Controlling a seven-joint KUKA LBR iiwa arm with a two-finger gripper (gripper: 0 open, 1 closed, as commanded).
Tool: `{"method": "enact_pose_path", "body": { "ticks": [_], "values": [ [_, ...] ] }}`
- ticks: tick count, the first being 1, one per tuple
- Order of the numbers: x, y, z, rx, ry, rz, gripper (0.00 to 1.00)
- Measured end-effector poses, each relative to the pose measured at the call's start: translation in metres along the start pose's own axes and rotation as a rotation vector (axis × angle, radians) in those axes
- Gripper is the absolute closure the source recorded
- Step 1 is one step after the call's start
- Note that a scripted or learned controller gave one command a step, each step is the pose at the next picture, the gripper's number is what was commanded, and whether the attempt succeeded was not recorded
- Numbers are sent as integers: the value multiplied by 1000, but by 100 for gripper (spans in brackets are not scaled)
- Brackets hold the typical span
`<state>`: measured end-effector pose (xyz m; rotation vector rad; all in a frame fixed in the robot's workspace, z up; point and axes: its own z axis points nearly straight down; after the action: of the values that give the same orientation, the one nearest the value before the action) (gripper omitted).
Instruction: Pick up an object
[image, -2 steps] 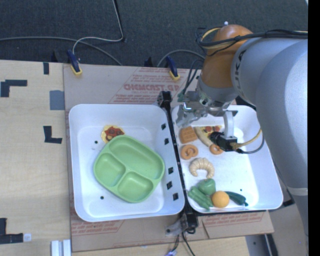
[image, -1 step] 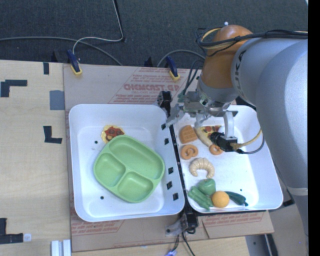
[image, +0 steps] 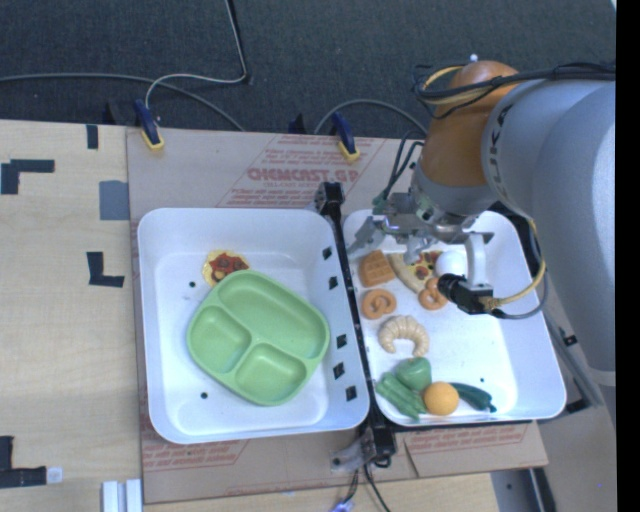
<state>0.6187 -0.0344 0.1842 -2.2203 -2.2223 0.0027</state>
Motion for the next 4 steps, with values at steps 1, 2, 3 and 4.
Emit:
{"method": "enact_pose_path", "body": {
  "ticks": [1,2,3,4],
  "values": [
    [-19,12,0,0,1,0,0],
    [-64,36,94,-9,0,-1,0],
    [-66,39,81,-22,-6,-2,100],
    [-66,38,82,-21,-6,-2,0]
  ]
}}
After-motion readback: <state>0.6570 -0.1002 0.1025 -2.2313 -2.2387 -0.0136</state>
